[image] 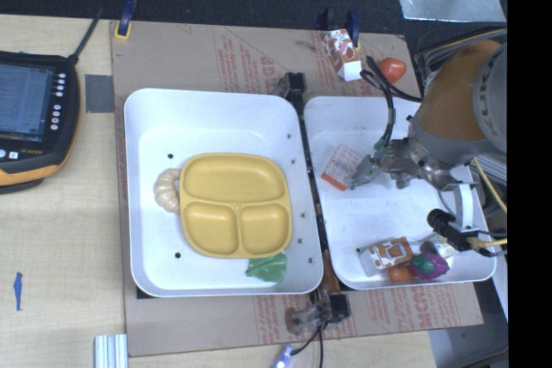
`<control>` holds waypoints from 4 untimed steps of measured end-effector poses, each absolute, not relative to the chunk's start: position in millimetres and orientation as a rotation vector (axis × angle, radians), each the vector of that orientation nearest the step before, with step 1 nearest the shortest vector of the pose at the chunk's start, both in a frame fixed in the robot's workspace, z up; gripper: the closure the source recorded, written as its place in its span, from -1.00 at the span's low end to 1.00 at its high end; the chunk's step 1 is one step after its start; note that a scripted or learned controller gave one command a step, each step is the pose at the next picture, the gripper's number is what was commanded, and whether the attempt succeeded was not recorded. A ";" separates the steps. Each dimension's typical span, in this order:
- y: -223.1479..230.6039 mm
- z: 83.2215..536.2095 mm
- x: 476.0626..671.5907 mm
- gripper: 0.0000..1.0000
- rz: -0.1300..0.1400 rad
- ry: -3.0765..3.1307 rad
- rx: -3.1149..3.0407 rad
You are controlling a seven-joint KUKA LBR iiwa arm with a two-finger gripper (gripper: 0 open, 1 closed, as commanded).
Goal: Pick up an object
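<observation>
In the right bin (379, 220), a small white and red packet (340, 167) lies near the left wall. My gripper (369, 170) hangs low just to the right of the packet, close to its edge; I cannot make out whether they touch. A brown carton (389, 252) lies along the bin's front wall, with an orange piece (401, 274) and a purple piece (429, 266) beside it. The grey arm with its orange band (457, 95) comes in from the right over the bin.
The left bin (147, 185) holds a yellow divided plate (235, 204), a beige object (166, 190) at the plate's left and a green object (267, 268) at its front. Behind the bins lie a small carton (342, 53) and a red ball (392, 68). A control pendant (34, 116) sits far left.
</observation>
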State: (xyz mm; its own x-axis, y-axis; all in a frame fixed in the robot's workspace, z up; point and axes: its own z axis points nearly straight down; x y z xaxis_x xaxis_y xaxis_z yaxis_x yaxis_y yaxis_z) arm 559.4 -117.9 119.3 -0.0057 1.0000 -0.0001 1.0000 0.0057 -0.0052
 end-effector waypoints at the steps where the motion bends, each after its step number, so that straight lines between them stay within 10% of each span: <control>1: -139.9 91.4 565.3 -1.00 0.007 -2.223 -2.213; 2: -165.5 91.3 475.6 -1.00 0.005 -2.224 -2.214; 3: -107.9 91.7 533.6 -1.00 0.003 -2.228 -2.211; 4: -149.2 91.3 480.7 -1.00 0.004 -2.223 -2.216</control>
State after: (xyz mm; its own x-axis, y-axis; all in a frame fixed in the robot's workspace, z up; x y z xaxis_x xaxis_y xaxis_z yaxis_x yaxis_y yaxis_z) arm 480.7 -149.2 91.3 -0.0029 1.0000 0.0002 1.0000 0.0029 -0.0039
